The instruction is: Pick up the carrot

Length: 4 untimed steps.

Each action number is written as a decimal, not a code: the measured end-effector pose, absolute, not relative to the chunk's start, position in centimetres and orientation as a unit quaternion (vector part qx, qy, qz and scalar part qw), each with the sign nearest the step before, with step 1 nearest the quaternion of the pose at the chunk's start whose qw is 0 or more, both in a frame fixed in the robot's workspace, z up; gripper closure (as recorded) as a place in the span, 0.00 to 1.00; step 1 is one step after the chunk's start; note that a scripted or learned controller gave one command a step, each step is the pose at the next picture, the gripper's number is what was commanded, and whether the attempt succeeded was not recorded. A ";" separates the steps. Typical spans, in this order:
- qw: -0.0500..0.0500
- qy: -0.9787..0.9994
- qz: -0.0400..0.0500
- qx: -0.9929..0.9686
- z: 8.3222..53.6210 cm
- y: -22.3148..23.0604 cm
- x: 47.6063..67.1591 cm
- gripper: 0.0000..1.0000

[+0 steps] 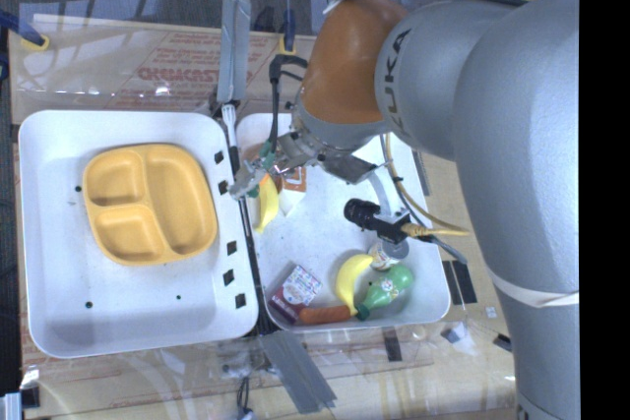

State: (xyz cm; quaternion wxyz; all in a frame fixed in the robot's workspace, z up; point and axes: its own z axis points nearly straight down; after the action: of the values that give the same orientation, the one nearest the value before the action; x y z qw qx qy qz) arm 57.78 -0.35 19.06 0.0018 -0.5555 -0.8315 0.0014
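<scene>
We see the tool [258, 174] low by a banana [267, 202]; the carrot [325, 315] lies far off. We cannot tell its grip.

Two white bins [49, 211] are being seen on the bench, and the left one is being taken up by a yellow divided plate [148, 204], plain with no pattern. In the right bin, an orange carrot [323, 315] is being shown at the near wall, next to a red and white packet [297, 286]. A yellow lemon [352, 276] and a green toy [386, 290] are being spotted beside it. The arm [492, 113] is being shown in grey with its orange band [349, 64].
</scene>
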 end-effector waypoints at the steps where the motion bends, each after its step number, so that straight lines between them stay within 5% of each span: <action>1: 0.000 -0.836 0.001 -0.549 21.9 -4.6 60.4 0.00; 2: 0.002 -0.831 0.001 -0.556 19.1 1.2 55.4 0.00; 3: 0.000 -0.838 0.001 -0.546 19.2 -3.4 59.7 0.00; 4: 0.001 -0.897 0.001 -0.442 20.3 -0.3 52.1 0.00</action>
State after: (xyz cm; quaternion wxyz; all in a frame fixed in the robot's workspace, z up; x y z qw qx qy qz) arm 52.09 -0.30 20.35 0.0013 -0.4424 -0.8968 0.0006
